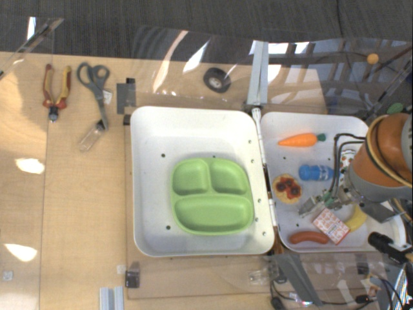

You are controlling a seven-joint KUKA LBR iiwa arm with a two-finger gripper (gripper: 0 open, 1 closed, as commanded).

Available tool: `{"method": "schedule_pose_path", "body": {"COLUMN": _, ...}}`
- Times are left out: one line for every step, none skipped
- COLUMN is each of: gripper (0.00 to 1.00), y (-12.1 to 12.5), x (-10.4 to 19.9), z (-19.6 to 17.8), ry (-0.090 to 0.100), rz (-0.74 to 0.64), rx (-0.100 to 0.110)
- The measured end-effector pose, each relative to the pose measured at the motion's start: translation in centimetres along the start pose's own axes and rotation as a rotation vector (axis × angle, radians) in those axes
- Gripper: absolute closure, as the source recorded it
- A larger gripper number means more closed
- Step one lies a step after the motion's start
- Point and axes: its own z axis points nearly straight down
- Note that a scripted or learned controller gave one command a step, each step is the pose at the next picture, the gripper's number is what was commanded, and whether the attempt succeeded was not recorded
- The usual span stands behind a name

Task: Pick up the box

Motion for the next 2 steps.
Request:
{"method": "schedule_pose_path", "body": {"gripper": 0.00, "y": 0.1, "x": 0.0, "z": 0.0, "ry": 0.004, "rz": 0.076, "rx": -0.002}}
{"method": "schedule_pose_path", "body": {"gripper": 0.00, "y": -1.0, "x": -3.0, "z": 0.1, "ry": 0.004, "rz": 0.083, "rx": 0.001}}
